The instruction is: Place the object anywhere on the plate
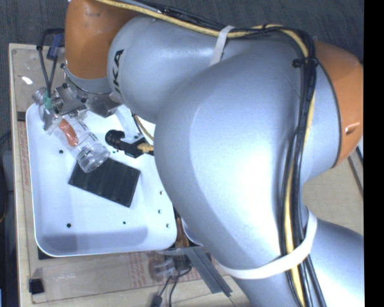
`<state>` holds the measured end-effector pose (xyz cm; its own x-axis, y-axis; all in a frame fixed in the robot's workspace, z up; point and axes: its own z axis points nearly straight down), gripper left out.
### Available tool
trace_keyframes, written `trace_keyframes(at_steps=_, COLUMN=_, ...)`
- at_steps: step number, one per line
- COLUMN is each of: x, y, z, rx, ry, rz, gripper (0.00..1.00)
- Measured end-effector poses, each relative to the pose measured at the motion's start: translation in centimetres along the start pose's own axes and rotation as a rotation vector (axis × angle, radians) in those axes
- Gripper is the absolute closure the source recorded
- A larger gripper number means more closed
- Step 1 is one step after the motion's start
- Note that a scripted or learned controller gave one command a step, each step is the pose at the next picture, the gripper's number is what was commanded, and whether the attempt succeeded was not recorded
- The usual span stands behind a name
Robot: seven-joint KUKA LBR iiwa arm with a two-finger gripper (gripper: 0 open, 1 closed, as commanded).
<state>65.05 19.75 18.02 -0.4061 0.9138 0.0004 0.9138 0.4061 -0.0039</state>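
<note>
In the camera view, the grey arm [243,139] covers most of the scene, and its orange band sits above the gripper [56,107] at the upper left, over the far corner of the white bin [57,235]. The wrist hides the jaws, so it cannot be told whether they are apart or together.

A clear plastic object with an orange piece inside [83,144] slants down from the gripper. Its upper end is touching or just beside the gripper. Its lower end reaches the upper edge of the dark square plate [105,181], which lies flat on the bin floor. The bin stands on the pale tabletop [19,62].
</note>
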Motion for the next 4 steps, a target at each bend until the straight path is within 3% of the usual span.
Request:
trace_keyframes(at_steps=1, x=0.0, y=0.0, z=0.0, rx=0.000, ry=0.000, rz=-0.001, gripper=0.00)
trace_keyframes(at_steps=2, x=-1.6, y=0.0, z=4.9, rx=-0.013, ry=0.000, rz=-0.247, gripper=0.00)
trace_keyframes(at_steps=3, x=0.3, y=-0.6, z=-6.1, rx=-0.003, ry=-0.002, rz=-0.375, gripper=0.00)
trace_keyframes(at_steps=4, x=2.0, y=-5.1, z=6.0, rx=0.016, ry=-0.004, rz=-0.571, gripper=0.00)
